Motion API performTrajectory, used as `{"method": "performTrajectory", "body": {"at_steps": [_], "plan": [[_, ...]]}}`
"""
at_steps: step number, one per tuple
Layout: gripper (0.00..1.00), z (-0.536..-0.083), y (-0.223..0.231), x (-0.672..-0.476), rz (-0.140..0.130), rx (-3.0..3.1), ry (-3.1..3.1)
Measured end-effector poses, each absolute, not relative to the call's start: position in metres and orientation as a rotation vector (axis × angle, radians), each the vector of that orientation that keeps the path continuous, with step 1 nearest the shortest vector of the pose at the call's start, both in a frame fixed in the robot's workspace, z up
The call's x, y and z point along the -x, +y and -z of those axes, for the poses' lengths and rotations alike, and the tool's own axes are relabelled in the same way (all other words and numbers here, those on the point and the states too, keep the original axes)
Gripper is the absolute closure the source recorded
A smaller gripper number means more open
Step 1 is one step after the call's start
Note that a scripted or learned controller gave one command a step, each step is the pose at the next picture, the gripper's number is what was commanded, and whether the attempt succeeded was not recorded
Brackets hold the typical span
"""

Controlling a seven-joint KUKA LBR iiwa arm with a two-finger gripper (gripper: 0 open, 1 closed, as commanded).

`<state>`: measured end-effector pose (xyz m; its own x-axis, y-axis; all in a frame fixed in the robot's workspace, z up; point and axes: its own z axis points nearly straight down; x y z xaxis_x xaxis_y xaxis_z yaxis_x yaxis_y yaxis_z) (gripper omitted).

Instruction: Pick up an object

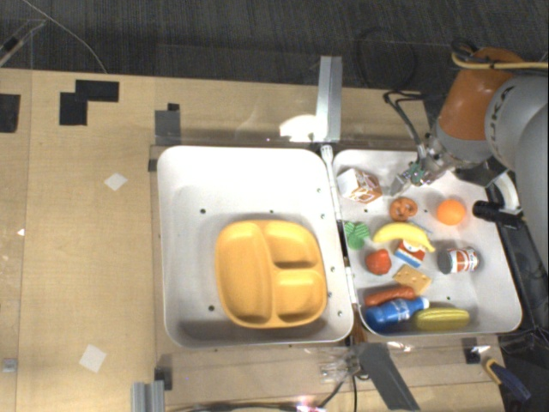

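Overhead, the arm (502, 118) is seen reaching in from the right, its gripper (418, 172) lowered over the right bin's (513, 303) far edge; the gripper's state cannot be told. Nearest it lie a small carton (358, 184), apparently, and a brown ball (403, 208).

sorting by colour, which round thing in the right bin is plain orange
The orange ball near the bin's right side; the tomato is red.

Bins: two, left bin (180, 230), right bin (506, 303). Yellow divided tray (270, 273): one. Small toy food items: about twelve, crowded, including one banana (401, 233), one orange (450, 211), one blue bottle (393, 312).
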<state>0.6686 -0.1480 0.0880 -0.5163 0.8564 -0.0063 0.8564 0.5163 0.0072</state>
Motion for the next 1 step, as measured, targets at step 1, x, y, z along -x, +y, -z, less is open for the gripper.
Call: {"method": "performTrajectory", "body": {"at_steps": [1], "plan": [[1.0,-0.103,-0.1465,-0.6723,-0.009,-1.525,2.723]]}}
